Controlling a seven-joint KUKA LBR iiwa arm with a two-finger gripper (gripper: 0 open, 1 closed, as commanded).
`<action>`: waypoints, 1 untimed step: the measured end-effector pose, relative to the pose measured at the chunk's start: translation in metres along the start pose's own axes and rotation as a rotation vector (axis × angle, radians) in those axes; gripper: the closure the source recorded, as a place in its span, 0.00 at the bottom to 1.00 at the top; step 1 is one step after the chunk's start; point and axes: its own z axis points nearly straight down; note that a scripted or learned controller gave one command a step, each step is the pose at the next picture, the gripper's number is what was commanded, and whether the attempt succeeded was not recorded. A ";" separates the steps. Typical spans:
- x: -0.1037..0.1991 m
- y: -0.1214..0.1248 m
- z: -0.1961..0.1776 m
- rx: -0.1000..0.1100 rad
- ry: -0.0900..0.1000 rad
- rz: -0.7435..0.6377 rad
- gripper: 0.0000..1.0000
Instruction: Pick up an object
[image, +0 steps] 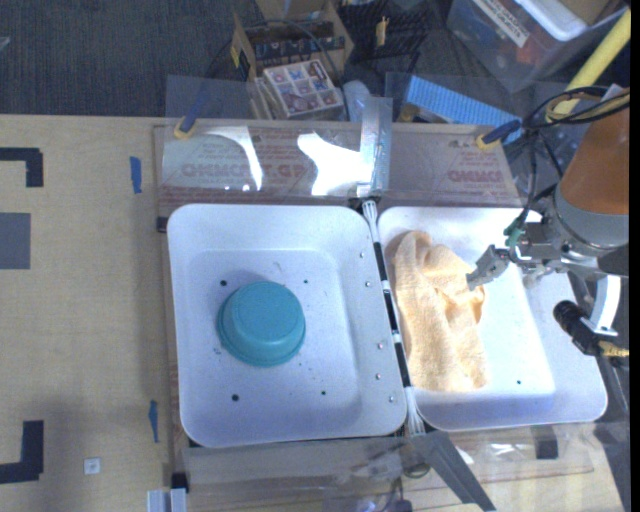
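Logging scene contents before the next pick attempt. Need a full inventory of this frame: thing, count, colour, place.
Shallow white plastic bins: 2, white, side by side on the bench; left bin, right bin.
Round teal plastic bowl: 1, teal, upside down, middle of the left bin.
Crumpled pale yellow cloth towel: 1, pale yellow, left part of the right bin, along the divider.
Clear panels with reflections: along the bins' far edge.
Blue tape pieces: blue, on the wooden bench left of the bins.
Clutter of boxes and cables: mixed colours, beyond the bench.
Arm's gripper: 1, grey, over the right bin, at the towel's right edge.
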 end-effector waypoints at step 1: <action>-0.028 0.023 0.105 -0.010 -0.002 -0.024 0.00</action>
